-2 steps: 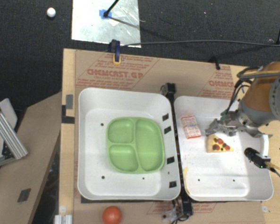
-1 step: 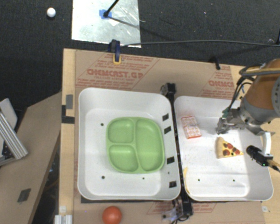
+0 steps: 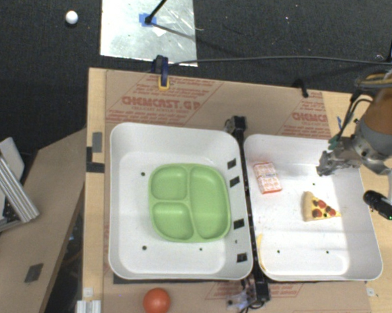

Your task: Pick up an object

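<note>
The surface (image 3: pixel 186 96) carries two shallow white bins side by side. The left bin (image 3: pixel 125 181) holds a green divided tray (image 3: pixel 189 202) at its middle. In the right bin (image 3: pixel 355 255), a small pink-and-white packet (image 3: pixel 267 177) lies toward the far left, and a pizza-slice toy (image 3: pixel 318 207) lies right of centre. The arm (image 3: pixel 383 121) reaches in at the far right, its end effector (image 3: pixel 328 164) over the bin's far right part, apart from the pizza slice; whether it is open or closed cannot be told. An orange ball (image 3: pixel 156 301) sits on the surface near the left bin's near edge.
</note>
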`<state>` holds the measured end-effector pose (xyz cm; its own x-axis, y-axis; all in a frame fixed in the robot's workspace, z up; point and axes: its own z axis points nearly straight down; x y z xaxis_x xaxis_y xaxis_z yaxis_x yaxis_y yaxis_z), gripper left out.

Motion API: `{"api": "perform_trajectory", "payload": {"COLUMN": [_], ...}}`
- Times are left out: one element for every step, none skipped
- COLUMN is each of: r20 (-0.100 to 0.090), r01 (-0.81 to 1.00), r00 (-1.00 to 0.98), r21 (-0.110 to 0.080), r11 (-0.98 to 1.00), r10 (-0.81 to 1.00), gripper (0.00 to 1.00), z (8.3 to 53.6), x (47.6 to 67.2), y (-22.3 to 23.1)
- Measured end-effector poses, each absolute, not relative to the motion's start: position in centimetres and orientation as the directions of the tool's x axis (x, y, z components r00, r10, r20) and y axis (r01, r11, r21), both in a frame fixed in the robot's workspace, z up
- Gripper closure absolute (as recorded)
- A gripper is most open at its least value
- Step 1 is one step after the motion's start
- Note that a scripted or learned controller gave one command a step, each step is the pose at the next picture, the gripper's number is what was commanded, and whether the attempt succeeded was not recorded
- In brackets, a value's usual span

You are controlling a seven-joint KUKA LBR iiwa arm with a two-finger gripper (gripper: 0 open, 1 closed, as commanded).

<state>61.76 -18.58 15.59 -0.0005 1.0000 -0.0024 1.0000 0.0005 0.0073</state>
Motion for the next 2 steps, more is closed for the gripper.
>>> {"api": "perform_trajectory", "payload": {"r20": [-0.002,-0.003], "r01": [1.0,1.0], "r00": [-0.002,-0.006], "r21": [0.006,0.009], "r11": [0.002,0.006], "r10": [1.0,1.0], "gripper": [1.0,1.0], "z": [20.4,26.4], "x": [62.1,63.2], "y": [-19.4,-19.3]}}
